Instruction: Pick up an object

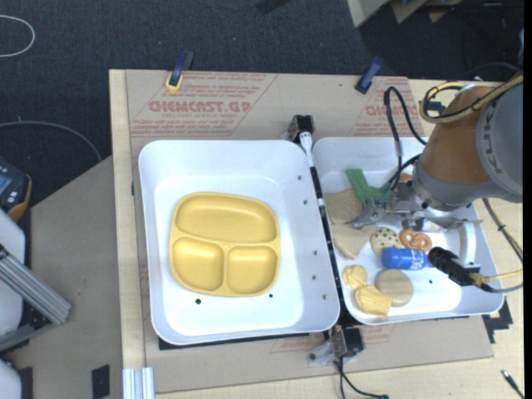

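Grey arm with orange band (465,144): cut off by the right edge; it covers the middle and far right of the right white bin (432,302).
Two-finger gripper (384,210): a small tangle of grey metal; whether anything sits between the tips cannot be told.
Green flat piece (361,184): lower end hidden under the gripper.
Pretzel-shaped brown item (415,240): upper part tucked beneath the wrist.
Black-and-orange device (12,188): cut by the left edge; kind unclear.

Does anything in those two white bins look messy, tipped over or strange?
Nothing looks spilled or broken. The left bin holds one yellow tray, lying flat. The right bin is crowded with small toy foods heaped together beneath the gripper, which seems intended.
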